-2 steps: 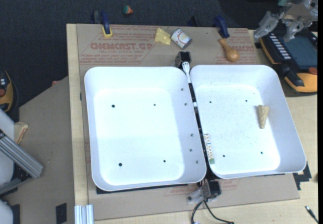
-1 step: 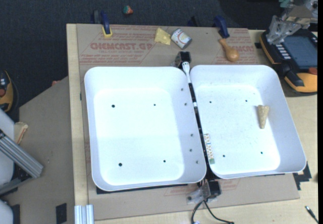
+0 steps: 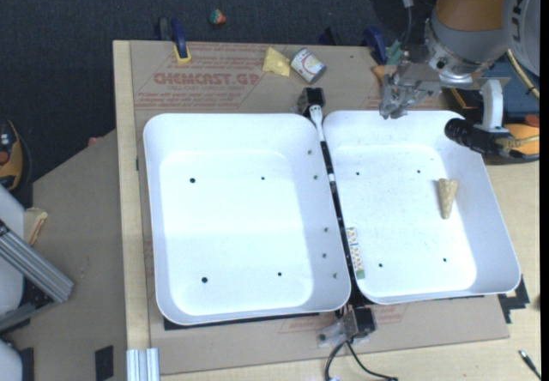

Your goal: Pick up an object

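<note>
**Q:** Gripper point(image 3: 395, 106) state?

**A:** Cannot tell. Too small and dark against the background to read as released or clenched. No object seen in its grasp.

**Q:** Gripper location?

**A:** Poised above the far rim of the right bin point(image 3: 403, 229), not over the floor proper.

**Q:** Target location?

**A:** Cone point(image 3: 447, 196), tan, lying flat on the floor of the same bin. Well apart from the gripper: nearer the camera than it, and offset toward the arm's side. Wide end toward the gripper, narrow end away.

**Q:** Task status?

**A:** Judged as not yet begun in earnest. Approach still needed before any grasp.

**Q:** Failure modes from here?

**A:**
- Straight descent from present position: probable strike on the rim, or closure on bare floor. Cause: lateral offset from the cone uncorrected.
- Closure across the narrow end: probable squeeze-out. Cause: tapered sides.
- Shallow descent: closure above the cone. Cause: low profile of a flat-lying object.
- Deep descent: hard contact with the floor. Same cause.
- Off-centre approach: cone pushed or rolled aside rather than captured.

**Q:** Recommended precaution?

**A:** Centre over the wide half, align across the cone's short axis, then lower slowly.
</note>
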Controlling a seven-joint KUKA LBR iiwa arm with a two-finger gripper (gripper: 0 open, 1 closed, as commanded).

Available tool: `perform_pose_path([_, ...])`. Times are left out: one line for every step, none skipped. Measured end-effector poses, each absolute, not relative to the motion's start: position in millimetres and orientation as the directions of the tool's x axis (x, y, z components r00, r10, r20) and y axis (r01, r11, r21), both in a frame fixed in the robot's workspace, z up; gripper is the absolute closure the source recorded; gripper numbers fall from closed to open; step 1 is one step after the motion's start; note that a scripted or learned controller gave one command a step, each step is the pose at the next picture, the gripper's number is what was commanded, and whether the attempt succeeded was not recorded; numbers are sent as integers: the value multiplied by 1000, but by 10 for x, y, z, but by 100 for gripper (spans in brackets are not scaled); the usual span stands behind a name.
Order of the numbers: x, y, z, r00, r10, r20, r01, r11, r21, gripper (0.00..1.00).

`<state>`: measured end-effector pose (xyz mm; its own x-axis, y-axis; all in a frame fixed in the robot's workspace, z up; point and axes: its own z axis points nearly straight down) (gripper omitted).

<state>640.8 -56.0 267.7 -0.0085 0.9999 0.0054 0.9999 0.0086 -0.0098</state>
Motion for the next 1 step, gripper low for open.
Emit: perform_pose_path([6376, -1574, 3274, 8, 1000, -7, 1000, -8, 9, 100])
